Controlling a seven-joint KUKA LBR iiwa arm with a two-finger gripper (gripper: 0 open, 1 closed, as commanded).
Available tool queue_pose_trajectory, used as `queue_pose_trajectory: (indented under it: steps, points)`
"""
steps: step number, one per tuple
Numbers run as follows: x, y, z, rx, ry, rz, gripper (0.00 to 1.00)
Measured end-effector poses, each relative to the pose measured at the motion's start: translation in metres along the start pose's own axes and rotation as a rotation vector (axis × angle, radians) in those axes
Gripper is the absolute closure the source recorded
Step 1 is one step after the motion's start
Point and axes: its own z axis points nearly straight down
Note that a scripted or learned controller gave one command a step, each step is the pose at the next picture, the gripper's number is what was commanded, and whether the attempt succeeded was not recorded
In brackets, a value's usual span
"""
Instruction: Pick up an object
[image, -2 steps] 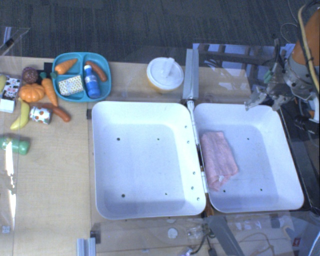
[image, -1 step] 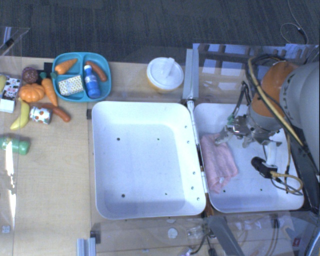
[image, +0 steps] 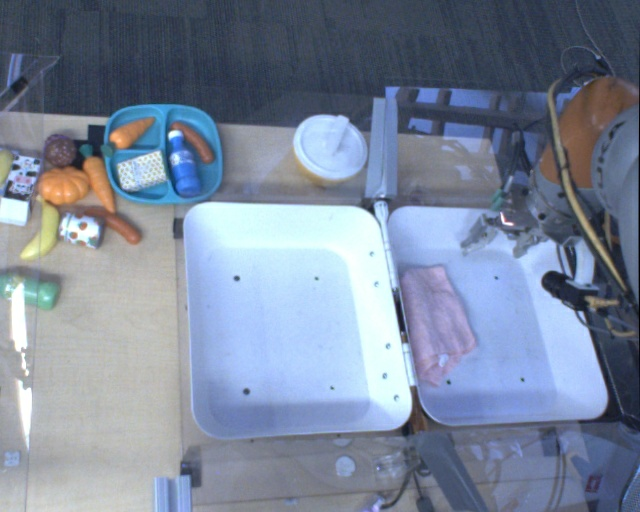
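Observation:
A folded pink cloth (image: 439, 321) lies in the right bin (image: 540, 400), against its left wall. My gripper (image: 502, 237) hangs over the bin's far right part, up and to the right of the cloth and apart from it. Its two fingers (image: 476, 236) are spread, with nothing between them. The grey arm with its orange band (image: 592, 120) comes in from the right edge.
The left bin (image: 290, 320) sits beside the right one. On the bench at left are a blue divided plate (image: 163, 152) of toy food, loose toy vegetables (image: 80, 195) and a green object (image: 32, 291). A yellow lidded cup (image: 330, 148) stands behind the bins.

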Motion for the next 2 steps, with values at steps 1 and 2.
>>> queue_pose_trajectory:
  steps: [1, 2]
  points:
    - [0.031, -0.025, 0.039, -0.003, 0.001, 0.019, 0.00]
    - [0.040, -0.132, 0.036, -0.008, -0.001, -0.073, 0.00]
